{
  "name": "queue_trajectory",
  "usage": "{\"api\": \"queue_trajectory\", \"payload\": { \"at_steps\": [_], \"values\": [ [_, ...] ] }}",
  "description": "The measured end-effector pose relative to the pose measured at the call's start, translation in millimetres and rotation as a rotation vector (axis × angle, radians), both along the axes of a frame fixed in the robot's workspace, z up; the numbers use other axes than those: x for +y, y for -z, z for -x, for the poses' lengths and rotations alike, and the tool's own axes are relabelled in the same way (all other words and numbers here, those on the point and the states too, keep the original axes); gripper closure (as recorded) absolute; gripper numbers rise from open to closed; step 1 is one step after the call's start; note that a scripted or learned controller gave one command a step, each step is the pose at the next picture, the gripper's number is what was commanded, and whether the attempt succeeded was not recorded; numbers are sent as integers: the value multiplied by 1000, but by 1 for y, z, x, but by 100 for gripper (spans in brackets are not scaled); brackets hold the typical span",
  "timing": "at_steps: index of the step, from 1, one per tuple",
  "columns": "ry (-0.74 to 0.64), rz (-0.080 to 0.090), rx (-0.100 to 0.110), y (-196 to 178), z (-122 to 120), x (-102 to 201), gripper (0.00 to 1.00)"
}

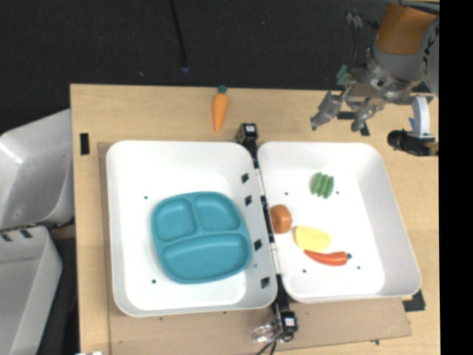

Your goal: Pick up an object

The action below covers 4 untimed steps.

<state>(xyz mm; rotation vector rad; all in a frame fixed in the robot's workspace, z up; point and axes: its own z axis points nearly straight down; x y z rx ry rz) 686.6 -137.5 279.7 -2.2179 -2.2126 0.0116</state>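
The bench point(89, 124) edge lies nearest, bearing two white bins side by side. The left bin point(126, 272) holds a blue divided tray point(201, 237), lying flat near its middle. The right bin point(384, 257) holds four small items: a yellow piece point(311, 237) with a red chili point(327, 257) just beside it, an orange-brown ball point(280, 218) close against the bin's left wall, and a green piece point(321, 184) apart toward the back. A toy carrot point(219, 109) lies on the bare bench behind the left bin. The arm point(405, 28) hangs above the right bin's back corner; its gripper point(342, 115) has fingers spread apart with nothing between them, well clear of every item.
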Motion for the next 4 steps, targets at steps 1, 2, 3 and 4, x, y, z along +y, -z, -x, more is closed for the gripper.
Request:
{"api": "queue_trajectory", "payload": {
  "at_steps": [1,2,3,4],
  "values": [
    [-3,2,-13,-9,-2,0,0],
    [-2,3,-8,49,7,-4,0],
    [0,3,-8,112,7,-5,0],
    [-3,3,-9,175,6,-4,0]
  ]
}}
